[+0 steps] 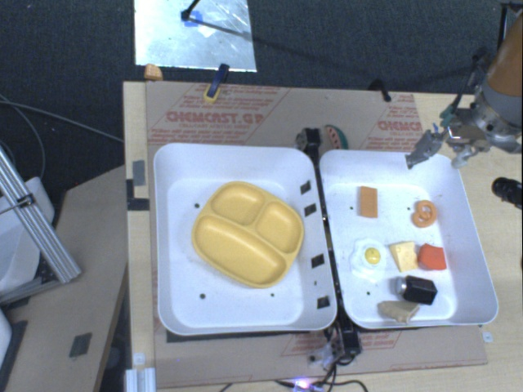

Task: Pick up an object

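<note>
A: Gripper (pixel 441 147) status?

B: I see it over the far right corner of the right bin (pixel 474 219), fingers spread apart, nothing between them.

A: Objects?

B: All in the right bin. Orange block (pixel 368 202) and pretzel (pixel 423 213) toward the far side. Fried egg (pixel 368 256), cheese wedge (pixel 404 256) and red piece (pixel 431 257) in a row mid-bin. Black item (pixel 418 289) and tan lump (pixel 397 309) nearest.

A: Left bin (pixel 176 219)?

B: Holds a yellow divided tray (pixel 248 233).
</note>
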`<control>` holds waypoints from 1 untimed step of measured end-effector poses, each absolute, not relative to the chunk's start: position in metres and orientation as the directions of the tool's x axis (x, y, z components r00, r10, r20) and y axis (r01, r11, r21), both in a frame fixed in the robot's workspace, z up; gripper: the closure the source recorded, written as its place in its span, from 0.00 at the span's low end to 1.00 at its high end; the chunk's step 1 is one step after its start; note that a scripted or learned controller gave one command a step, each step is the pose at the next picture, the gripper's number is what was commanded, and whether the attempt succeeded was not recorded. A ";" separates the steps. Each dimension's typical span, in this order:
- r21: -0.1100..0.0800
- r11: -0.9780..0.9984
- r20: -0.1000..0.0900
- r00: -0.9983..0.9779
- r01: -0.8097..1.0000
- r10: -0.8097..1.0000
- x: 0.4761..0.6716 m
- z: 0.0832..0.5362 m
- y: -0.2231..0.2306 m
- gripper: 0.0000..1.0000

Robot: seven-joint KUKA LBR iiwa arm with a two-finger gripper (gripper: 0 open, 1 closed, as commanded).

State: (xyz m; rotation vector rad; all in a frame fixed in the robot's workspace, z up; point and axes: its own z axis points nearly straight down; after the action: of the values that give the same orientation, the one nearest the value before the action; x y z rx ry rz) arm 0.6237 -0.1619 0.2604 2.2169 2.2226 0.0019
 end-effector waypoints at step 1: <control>-0.001 -0.001 -0.002 0.001 1.000 1.000 0.657 0.198 -0.209 0.00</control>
State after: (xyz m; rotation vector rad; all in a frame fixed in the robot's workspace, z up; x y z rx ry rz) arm 0.6567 -0.2088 0.1976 2.2222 2.2196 -0.0030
